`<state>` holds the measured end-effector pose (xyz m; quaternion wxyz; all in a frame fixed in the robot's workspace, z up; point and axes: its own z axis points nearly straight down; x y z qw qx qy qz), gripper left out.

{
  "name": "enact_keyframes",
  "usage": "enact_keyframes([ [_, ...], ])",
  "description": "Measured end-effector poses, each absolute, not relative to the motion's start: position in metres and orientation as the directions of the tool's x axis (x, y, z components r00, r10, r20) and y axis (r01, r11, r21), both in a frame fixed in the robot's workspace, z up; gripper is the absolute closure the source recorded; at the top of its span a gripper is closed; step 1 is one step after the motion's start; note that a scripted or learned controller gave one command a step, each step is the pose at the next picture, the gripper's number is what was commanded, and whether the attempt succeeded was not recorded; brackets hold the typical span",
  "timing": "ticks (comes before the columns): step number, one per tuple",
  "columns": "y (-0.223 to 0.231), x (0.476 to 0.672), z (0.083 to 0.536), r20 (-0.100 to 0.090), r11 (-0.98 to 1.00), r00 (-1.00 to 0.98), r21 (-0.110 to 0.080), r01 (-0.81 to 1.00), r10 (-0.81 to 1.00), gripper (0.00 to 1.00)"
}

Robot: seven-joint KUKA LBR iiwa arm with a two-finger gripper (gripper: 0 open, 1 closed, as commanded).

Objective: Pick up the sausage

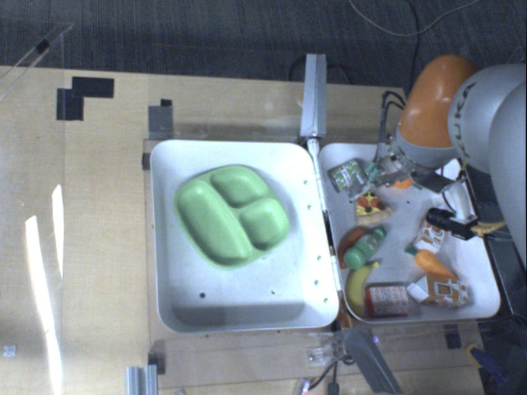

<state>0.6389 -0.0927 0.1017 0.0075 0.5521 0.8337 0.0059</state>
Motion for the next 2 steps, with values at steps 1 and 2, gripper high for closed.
enact_keyframes([
  [1,-0.0699,0.6707,0.2092,-0.004,0.411,-0.411,0.009,0.912,0.912,1.0],
  [2,-0.0737,0.6703,0.1996,-0.002,0.337,-0.337,0.007,0.941,0.941,1.0],
])
